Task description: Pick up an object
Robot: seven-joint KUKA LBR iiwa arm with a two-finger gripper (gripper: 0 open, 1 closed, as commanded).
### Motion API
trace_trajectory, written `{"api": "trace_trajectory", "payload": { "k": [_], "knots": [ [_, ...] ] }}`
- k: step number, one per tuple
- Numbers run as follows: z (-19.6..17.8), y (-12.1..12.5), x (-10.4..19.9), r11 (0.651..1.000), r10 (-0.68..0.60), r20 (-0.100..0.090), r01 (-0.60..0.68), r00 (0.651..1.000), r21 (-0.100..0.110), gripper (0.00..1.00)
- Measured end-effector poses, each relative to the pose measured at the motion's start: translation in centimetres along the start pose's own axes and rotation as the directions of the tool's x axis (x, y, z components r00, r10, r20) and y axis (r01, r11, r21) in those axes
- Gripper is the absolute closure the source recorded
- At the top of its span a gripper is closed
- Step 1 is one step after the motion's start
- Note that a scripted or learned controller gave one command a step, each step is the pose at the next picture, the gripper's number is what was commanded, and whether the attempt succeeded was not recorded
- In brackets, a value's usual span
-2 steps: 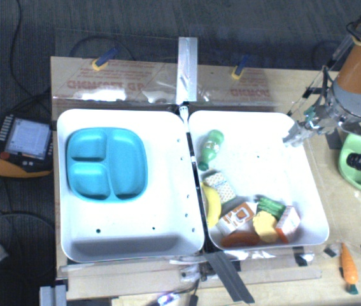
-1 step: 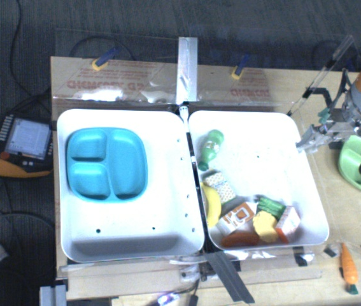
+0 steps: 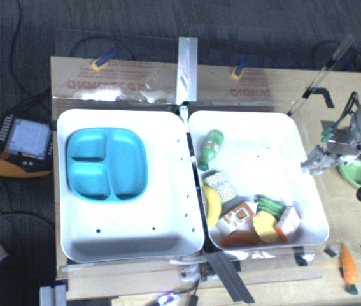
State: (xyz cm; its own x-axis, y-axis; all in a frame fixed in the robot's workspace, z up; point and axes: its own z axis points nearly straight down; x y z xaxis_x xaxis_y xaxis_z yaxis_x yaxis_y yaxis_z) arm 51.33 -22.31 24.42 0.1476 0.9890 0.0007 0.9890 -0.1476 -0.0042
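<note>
Toy groceries crowd the lower edge of the right-hand bin (image 3: 295,132) as the gripper (image 3: 317,161) hangs at the bin's right rim, at mid-right of the frame, with nothing visible between its fingers; whether the jaws stand apart or together cannot be told from this angle. No single object is named for the pick. The candidates lie mostly in a heap at lower centre-right: a yellow banana (image 3: 211,206) along the bin's left wall, a checkered packet (image 3: 221,187) just above it, an orange-and-white carton (image 3: 239,218), a yellow block (image 3: 264,225), a green item (image 3: 270,204) and a small red-and-white box (image 3: 288,222), several touching one another. A green bottle (image 3: 211,145) lies alone in the upper left of that bin, well apart from the heap. All appear to be light, stiff plastic or card, probably smooth and apt to slip or roll; the bottle looks the easiest target, taken across its narrow body, since its neighbours will not crowd the fingers. The cartons would likely want a grip across their short sides. The left-hand bin (image 3: 72,234) holds a blue divided tray (image 3: 107,164). The arm enters from the right edge, its wrist low over the bench beside the bin.
</note>
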Motion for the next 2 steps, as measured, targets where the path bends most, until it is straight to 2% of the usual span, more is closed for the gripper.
{"api": "trace_trajectory", "payload": {
  "k": [1, 2],
  "knots": [
    [-2.0, -3.0, 0.5, 0.995, 0.1, 0.0, -0.1, 0.995, 0.0, 1.0],
    [2.3, 1.1, 2.0, 0.974, 0.225, -0.001, -0.225, 0.974, 0.001, 1.0]
  ]
}}
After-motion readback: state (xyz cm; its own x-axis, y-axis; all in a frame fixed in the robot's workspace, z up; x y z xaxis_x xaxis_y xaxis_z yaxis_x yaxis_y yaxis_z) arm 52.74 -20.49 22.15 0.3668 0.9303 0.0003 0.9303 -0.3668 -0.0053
